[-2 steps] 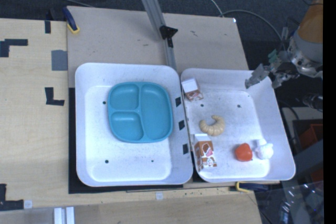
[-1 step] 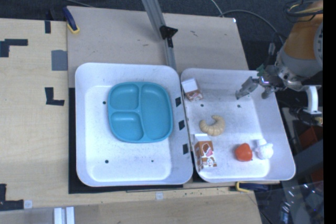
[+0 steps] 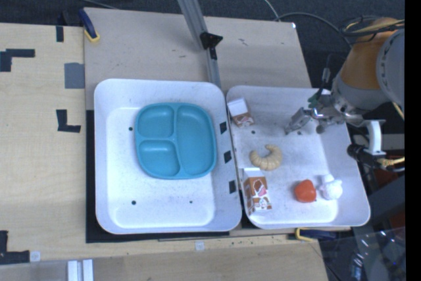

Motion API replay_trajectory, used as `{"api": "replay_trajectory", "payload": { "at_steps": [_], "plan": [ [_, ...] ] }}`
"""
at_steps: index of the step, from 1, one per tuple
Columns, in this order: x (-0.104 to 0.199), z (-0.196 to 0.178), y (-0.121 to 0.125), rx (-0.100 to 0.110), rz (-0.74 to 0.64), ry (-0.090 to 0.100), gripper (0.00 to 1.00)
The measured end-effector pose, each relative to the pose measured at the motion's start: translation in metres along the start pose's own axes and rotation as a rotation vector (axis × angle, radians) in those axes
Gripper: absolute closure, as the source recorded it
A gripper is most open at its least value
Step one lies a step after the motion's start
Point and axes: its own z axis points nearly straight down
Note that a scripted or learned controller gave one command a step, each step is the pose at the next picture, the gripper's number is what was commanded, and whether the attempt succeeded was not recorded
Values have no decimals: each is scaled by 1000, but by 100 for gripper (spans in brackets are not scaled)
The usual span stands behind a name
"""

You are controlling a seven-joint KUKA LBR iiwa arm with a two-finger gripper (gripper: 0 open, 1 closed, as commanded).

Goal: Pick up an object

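Beside one croissant (image 3: pixel 266 157), two cartons (image 3: pixel 239 112)

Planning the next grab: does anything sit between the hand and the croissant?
Nothing visible does. The hand hovers over the right bin's upper part, and bare bin floor separates it from the croissant. The small carton lies off to the side by the bin's inner wall.

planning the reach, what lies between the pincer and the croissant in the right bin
In the camera view, only bare white bin floor lies between the pincer and the tan crescent-shaped croissant; the small white-and-brown carton sits off to the side.
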Motion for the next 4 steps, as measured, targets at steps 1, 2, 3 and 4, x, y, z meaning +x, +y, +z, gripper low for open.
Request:
{"api": "replay_trajectory", "payload": {
  "at_steps": [1, 2, 3, 4],
  "plan": [
    [0, -13, 1, -4, -1, -1, 100],
    [0, -77, 1, -12, 0, -2, 100],
    [0, -131, 3, -12, 0, -3, 100],
    [52, -116, 7, -5, -4, 1, 100]
  ]
}}
